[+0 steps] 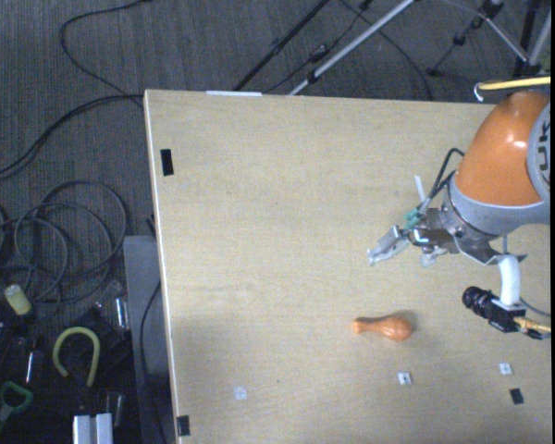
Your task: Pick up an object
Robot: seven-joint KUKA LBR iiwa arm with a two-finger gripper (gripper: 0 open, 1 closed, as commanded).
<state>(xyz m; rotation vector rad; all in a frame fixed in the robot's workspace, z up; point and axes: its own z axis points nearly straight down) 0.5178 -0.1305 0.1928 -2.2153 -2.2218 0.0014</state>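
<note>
The pick has not happened yet: the orange object (385,327) lies on the surface (259,248), near and slightly left of the gripper (381,251), apart from it. The gripper holds nothing; whether it is wide or narrow cannot be told. The object is small and pear-shaped, its thin neck pointing left.

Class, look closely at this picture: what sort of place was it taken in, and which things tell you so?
Probably a robotics lab: a robot arm with a pincer reaches over a bare bench, and cables lie on the carpet beside stand legs.
</note>
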